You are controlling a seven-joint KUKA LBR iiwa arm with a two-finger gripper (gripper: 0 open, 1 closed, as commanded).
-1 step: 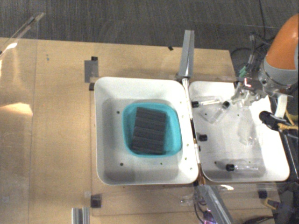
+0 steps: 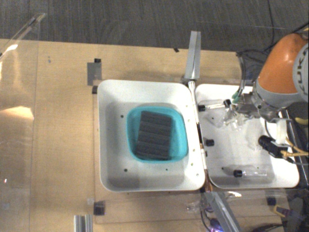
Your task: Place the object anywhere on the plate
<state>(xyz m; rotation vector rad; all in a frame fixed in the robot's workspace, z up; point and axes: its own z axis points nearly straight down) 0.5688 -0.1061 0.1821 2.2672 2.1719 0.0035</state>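
Observation:
A dark grey ridged block (image 2: 154, 135) lies flat on the square teal plate (image 2: 180, 132), roughly at its centre, inside the left white bin (image 2: 110, 144). My gripper (image 2: 233, 115) hangs over the upper part of the right bin (image 2: 241, 149), well to the right of the plate and apart from the block. The grey wrist with its orange band (image 2: 282, 71) reaches in from the right. I see nothing of the block near the gripper.
In the right bin lie a clear tube with a black cap (image 2: 247, 172), a small black piece (image 2: 208, 142) and a thin pen-like item (image 2: 212, 106). A metal post (image 2: 193, 57) stands behind the divider between the bins. Cables (image 2: 275, 149) trail at the right.

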